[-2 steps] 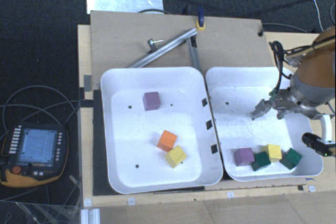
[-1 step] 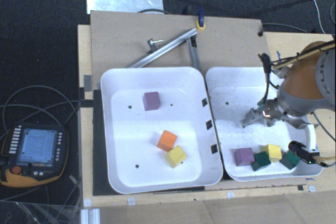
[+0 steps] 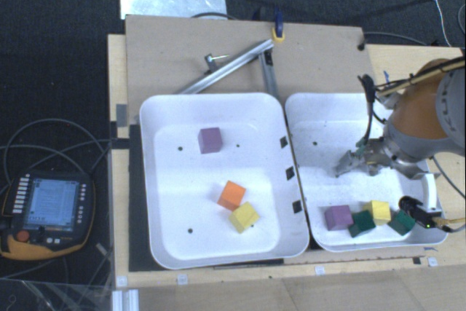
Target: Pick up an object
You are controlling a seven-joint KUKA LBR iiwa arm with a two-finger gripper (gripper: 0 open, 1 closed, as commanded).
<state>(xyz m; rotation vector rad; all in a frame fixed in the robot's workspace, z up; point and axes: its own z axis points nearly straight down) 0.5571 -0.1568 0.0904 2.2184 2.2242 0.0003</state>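
Note:
In the left bin (image 3: 167,120) lie a purple cube (image 3: 210,140), an orange cube (image 3: 231,194) and a yellow cube (image 3: 245,217), the last two touching. Along the front wall of the right bin (image 3: 320,109) sit a purple cube (image 3: 338,216), a dark green block (image 3: 361,223), a small yellow cube (image 3: 380,211) and another green block (image 3: 400,222). My gripper (image 3: 346,165) hangs low over the middle of the right bin, above and behind the purple cube there, with nothing visibly in it. The arm's orange band (image 3: 419,113) is at the right.
A metal bar (image 3: 226,68) lies slanted on the cardboard sheet (image 3: 313,54) behind the bins. A teach pendant (image 3: 45,215) with cables rests on the floor at left. A black cable (image 3: 373,109) runs along the arm over the right bin's far side.

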